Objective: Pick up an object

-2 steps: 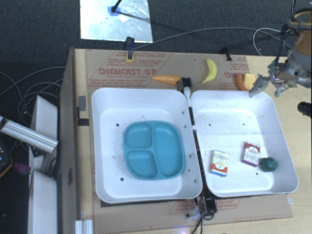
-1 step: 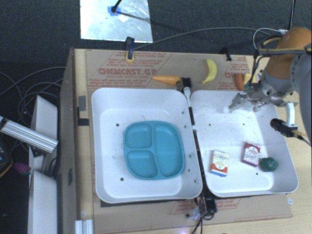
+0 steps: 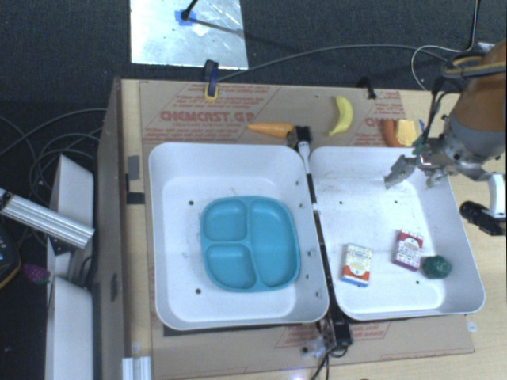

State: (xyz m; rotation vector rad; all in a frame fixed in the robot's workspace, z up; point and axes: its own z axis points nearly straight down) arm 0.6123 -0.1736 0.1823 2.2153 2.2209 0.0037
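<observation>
Two shallow white bins are being borne side by side on the bench: the left bin [image 3: 170,236] is being occupied by a blue divided tray [image 3: 249,241] lying flat at its middle, while the right bin [image 3: 372,212] is being shared by three small things near its front right corner. The grey arm [image 3: 479,109] is being reached in from the right, and the gripper [image 3: 417,170] is being held over the bin's upper right part with its two fingers spread apart and nothing between them. A small yellow and red box [image 3: 357,264] is being seen well below the gripper and to its left; a red and white packet [image 3: 409,250] is lying almost straight below the gripper, well apart from it; a dark green lump [image 3: 436,267] is resting just beside the packet, near the bin's right wall
</observation>
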